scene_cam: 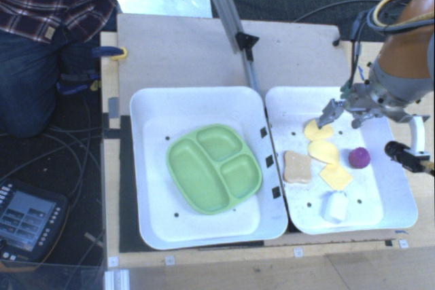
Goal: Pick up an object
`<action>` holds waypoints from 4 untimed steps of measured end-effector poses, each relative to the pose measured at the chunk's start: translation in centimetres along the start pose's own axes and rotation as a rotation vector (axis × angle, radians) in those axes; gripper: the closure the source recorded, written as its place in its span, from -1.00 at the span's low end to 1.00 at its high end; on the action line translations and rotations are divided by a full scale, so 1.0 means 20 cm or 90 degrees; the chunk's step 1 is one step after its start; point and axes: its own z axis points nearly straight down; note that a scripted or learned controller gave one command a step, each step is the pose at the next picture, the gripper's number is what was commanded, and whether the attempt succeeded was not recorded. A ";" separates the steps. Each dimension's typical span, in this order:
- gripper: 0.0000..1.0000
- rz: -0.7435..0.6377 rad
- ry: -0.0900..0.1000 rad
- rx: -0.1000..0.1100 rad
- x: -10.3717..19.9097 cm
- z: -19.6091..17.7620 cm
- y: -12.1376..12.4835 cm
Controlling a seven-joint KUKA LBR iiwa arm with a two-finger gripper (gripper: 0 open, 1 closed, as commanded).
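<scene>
My gripper [343, 117] hangs over the back of the right bin [394, 210], its two fingers spread apart with nothing between them. The left fingertip is just above a yellow banana-like piece [317, 130]. Below that lie a second yellow piece [325, 151] and a yellow cheese-like slice [335, 176]. A purple ball [359, 157] sits to the right of them. A slice of toast [297, 167] lies at the bin's left side, and a small white block [335, 206] rests near the front.
The left bin [153, 214] holds a green divided plate [215, 168]. A metal pole [228, 3] slants across the bench behind the bins. A person sits at the top left. A black fitting [406, 157] sticks in over the right bin's right edge.
</scene>
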 end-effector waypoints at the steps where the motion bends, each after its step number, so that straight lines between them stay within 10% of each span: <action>1: -1.00 0.001 0.000 0.000 0.00 0.00 0.00; 4: -1.00 0.003 -0.002 -0.003 -0.04 0.64 -0.06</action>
